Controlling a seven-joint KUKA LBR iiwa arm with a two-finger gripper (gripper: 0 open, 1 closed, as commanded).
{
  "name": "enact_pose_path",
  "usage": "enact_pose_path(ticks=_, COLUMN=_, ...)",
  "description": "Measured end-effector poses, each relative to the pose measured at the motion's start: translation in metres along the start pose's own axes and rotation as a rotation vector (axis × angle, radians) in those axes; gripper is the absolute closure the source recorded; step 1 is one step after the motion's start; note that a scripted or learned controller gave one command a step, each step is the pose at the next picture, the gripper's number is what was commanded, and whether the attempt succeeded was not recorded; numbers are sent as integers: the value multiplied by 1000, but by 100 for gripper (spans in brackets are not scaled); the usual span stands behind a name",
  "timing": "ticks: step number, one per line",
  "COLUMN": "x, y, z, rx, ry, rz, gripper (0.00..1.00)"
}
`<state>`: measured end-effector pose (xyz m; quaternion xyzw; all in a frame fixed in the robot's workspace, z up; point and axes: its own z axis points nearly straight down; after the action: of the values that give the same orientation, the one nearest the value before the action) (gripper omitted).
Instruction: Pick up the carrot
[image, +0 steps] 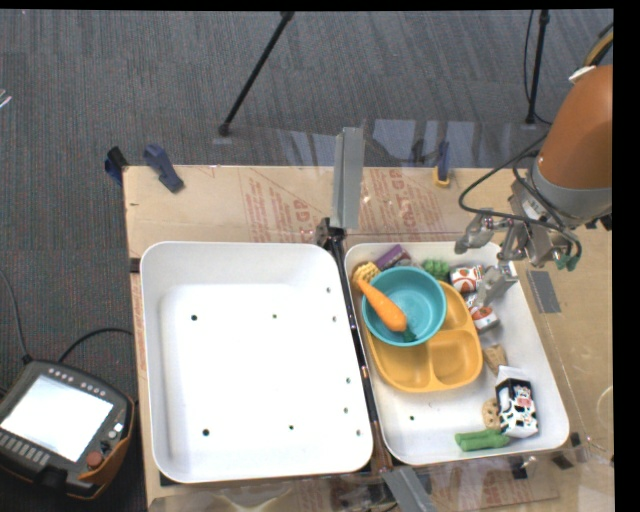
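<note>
Whether the jaws of the gripper (497, 268) are parted or closed cannot be told from the camera view. It hangs over the far right part of the right bin (545, 372), above a small can (466, 279). The carrot (384, 304) lies apart from it to the left, on the left rim of a teal bowl (405, 305) that rests on a yellow divided plate (440, 362). At the near right lie a cow-patterned carton (517, 406) and a green piece (480, 439). The left bin (250, 370) sits just beside the right one.
</note>
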<state>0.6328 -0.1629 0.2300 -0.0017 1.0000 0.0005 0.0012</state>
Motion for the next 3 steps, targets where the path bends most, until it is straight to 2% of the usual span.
enact_pose_path(ticks=1, x=31, y=78, z=135, rx=-4, ry=10, rz=-49, gripper=0)
enact_pose_path(ticks=2, x=75, y=84, z=141, rx=-1, ry=-1, rz=-11, gripper=0)
enact_pose_path(ticks=3, x=108, y=86, z=141, rx=0, ry=-1, rz=-62, gripper=0)
